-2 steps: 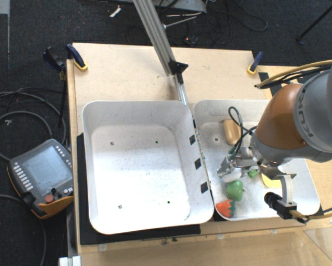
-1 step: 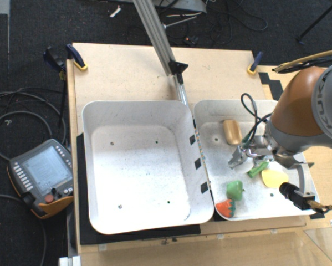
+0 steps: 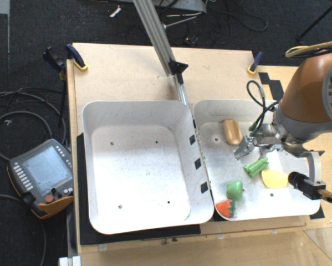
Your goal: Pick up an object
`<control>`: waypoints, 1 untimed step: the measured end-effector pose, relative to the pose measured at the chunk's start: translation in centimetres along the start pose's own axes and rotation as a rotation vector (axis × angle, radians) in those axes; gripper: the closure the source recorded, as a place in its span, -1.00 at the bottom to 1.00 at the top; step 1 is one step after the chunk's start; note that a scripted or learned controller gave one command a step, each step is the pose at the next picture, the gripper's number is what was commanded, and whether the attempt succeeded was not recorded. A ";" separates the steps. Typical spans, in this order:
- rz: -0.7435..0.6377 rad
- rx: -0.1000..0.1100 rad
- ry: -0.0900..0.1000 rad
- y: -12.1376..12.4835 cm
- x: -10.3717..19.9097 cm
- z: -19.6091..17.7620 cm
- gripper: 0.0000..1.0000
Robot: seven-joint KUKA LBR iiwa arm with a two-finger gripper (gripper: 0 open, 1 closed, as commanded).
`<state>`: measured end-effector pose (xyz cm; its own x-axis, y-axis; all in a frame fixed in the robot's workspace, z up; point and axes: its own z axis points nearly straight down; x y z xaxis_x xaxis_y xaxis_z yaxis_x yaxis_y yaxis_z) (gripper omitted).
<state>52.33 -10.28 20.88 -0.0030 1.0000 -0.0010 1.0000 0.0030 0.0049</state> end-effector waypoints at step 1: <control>-0.001 -0.002 0.000 -0.4 0.4 -6.0 1.00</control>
